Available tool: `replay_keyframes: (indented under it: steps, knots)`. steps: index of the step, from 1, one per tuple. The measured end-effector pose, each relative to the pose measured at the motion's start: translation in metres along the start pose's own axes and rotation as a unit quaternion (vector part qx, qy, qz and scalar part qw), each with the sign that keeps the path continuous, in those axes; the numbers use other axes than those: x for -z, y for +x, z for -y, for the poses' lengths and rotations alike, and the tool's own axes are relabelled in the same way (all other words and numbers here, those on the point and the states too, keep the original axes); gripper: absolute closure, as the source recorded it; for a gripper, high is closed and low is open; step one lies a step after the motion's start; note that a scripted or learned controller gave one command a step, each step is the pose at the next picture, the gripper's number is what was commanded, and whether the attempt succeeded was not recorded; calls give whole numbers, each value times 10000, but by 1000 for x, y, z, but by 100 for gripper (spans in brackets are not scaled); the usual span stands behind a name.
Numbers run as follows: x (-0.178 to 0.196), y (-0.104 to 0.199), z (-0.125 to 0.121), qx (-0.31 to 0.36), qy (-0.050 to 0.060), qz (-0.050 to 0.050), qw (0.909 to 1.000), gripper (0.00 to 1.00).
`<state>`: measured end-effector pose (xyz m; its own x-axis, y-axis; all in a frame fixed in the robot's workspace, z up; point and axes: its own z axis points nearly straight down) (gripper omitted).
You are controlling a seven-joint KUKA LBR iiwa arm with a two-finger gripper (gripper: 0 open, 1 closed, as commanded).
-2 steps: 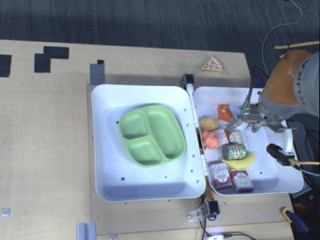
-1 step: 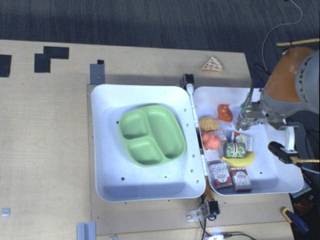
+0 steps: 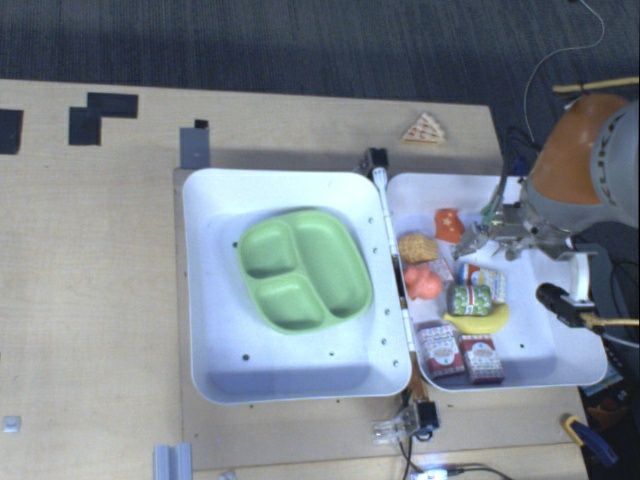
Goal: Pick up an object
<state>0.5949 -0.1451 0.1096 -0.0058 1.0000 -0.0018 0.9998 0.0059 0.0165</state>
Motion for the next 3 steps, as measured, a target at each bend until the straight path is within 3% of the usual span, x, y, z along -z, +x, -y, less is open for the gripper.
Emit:
replay_keyframes:
  steps: [1,2,3]
  knots:
    - [-21,31,57,-25,42,-2,10000,0]
    - [-10,31,54,-16,8,1,10000,100]
    - [77,114,105,-5,65,-15,10000,100]
